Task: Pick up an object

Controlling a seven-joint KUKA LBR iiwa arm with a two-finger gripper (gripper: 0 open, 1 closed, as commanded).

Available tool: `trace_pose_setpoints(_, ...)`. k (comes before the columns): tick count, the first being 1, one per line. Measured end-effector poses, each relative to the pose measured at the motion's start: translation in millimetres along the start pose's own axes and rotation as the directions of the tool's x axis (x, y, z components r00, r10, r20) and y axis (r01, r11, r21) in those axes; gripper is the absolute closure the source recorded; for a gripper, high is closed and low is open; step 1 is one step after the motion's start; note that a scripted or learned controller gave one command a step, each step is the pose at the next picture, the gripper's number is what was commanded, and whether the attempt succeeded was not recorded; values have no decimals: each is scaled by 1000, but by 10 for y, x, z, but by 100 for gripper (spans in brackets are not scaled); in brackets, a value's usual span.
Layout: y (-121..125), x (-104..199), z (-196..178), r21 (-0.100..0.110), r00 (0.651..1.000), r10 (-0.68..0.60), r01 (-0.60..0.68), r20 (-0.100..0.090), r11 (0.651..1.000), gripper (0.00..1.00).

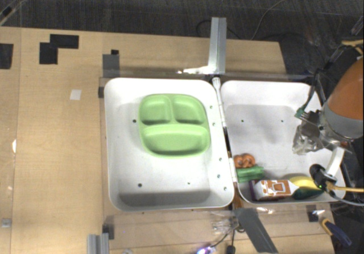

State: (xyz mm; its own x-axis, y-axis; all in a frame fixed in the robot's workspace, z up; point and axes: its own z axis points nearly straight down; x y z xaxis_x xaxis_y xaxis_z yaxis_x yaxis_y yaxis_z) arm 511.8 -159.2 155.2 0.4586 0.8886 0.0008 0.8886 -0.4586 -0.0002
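Observation:
In the right bin [261, 116] several small objects lie along the front wall. They are a brown lumpy piece [244, 161], a green stick-shaped item [249, 174], a white and orange carton [272, 189] and a yellow banana-like object [302, 182] with a dark green end. My gripper [304, 141] hangs at the bin's right side, just behind the yellow object and above the bin floor. I see nothing held in it. The left bin [128, 179] holds a green divided plate [172, 124].
A metal post [218, 42] stands behind the seam between the two bins. The grey arm with its orange band [348, 99] comes in over the right bin's right wall. Cables and a black fitting [318, 174] sit near the bin's front right corner.

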Motion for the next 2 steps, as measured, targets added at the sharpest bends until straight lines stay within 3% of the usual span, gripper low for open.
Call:
trace_pose_setpoints(1,651,115,-312,-5,998,-63,63,0,998,100)
trace_pose_setpoints(2,588,-121,-584,-3,999,-48,48,1,999,100)
